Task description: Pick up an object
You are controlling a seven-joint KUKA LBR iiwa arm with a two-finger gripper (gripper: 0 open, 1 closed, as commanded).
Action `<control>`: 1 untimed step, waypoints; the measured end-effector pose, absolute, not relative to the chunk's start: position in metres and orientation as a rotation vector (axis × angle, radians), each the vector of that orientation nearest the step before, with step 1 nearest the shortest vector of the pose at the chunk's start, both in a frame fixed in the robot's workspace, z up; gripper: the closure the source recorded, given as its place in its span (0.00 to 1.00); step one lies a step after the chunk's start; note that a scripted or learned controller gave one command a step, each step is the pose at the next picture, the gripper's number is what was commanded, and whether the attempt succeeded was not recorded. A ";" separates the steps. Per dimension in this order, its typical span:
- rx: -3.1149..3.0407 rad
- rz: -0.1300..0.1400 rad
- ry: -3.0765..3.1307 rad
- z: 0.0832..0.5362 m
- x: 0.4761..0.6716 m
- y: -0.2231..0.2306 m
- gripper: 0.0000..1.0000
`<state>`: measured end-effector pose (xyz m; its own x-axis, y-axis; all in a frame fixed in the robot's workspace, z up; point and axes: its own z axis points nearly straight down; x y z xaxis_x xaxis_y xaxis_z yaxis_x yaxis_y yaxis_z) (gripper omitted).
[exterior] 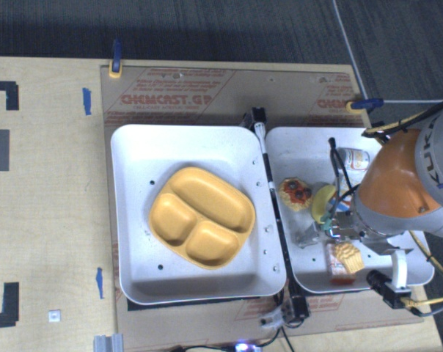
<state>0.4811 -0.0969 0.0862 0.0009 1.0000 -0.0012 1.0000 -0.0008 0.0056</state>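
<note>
Where the arm (401, 185) reaches in from three o'clock, you see its gripper (331, 229) low in the right bin (309, 141), though whether it is spread or closed you cannot tell. Around it lie a yellow-green piece (322, 200) just at twelve o'clock, a red-topped pastry (295, 192) at ten o'clock, a waffle-like cracker (347, 254) at five o'clock. At nine o'clock on the desk (45, 218), the left bin (133, 152) holds a yellow divided tray (200, 216).

"CHEMCAST GP" printed red on brown sheet (170, 94) under bins.
</note>
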 end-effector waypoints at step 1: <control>2.215 0.010 2.212 0.097 0.483 -0.097 1.00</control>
<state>0.4831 -0.0971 0.0970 0.0016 1.0000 -0.0032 0.9999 -0.0016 0.0124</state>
